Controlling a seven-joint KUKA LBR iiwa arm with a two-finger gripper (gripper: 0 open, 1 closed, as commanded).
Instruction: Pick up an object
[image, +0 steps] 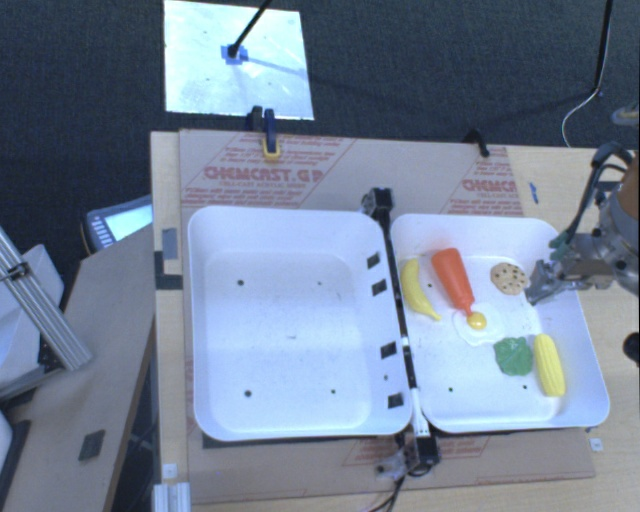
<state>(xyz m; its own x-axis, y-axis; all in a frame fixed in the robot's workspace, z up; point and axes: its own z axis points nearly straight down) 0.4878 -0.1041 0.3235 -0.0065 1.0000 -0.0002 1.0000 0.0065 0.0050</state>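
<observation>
The right bin (500, 405) holds a yellow banana (417, 290), an orange carrot (454, 279), a fried egg (475, 323), a round cookie (508, 277), a green leafy piece (514, 355) and a yellow corn cob (549, 364). My gripper (545, 283) hangs over the bin's right rim, just right of the cookie and above the corn. Nothing shows between its fingers.
The left bin (290, 330) lies beside the right one, joined by black clips (380, 288) along the shared edge. Cardboard (330, 170) lies under both bins. A yellow-black clamp (268, 135) grips its far edge. A cable (585, 100) hangs at the upper right.
</observation>
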